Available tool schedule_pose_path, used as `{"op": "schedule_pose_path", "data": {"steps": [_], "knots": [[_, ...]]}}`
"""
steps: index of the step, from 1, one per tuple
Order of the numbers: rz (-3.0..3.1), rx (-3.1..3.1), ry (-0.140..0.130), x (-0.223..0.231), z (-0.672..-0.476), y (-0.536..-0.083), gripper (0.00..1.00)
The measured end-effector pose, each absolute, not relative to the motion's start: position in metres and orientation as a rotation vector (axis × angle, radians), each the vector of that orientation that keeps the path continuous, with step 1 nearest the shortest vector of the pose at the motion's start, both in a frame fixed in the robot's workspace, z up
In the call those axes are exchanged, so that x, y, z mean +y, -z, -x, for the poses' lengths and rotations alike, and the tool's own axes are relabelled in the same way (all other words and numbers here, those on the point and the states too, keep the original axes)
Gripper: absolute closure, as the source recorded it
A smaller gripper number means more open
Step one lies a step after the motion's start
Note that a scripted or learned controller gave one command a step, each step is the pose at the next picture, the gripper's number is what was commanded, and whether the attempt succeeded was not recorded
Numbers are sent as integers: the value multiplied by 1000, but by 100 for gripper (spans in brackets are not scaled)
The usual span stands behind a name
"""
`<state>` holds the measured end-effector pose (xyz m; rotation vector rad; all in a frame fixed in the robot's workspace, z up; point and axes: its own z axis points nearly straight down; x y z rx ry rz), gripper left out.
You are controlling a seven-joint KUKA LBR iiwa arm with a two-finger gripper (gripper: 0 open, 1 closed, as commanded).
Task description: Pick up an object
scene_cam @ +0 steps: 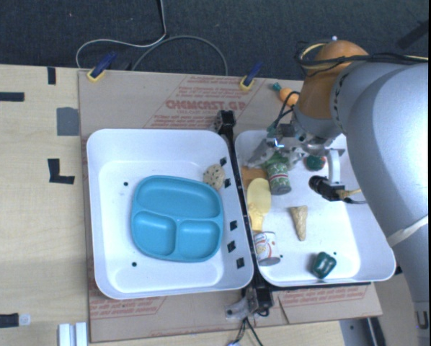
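I have the gripper (279,148) low in the right bin (367,262), right over the small green can (279,176), its grip impossible to tell from here, and I judge the pick underway, needing a firm close before any lift.

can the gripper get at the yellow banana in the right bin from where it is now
Probably yes. The gripper hangs over the right bin, just up and right of the banana. The banana lies uncovered along the divider, though the green can beside it crowds one side.
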<state>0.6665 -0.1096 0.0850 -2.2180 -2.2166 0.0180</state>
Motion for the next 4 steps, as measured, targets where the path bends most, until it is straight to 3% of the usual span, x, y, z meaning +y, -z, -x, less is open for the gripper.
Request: {"op": "schedule_pose_path", "data": {"steps": [1, 2, 3, 4], "knots": [[2217, -2214, -18, -110, -666, -95, 100], [2217, -2214, -21, -110, -666, -94, 0], [2226, -2222, 6, -168, -640, -87, 0], [2195, -2220, -2, -206, -669, -86, 0]]}}
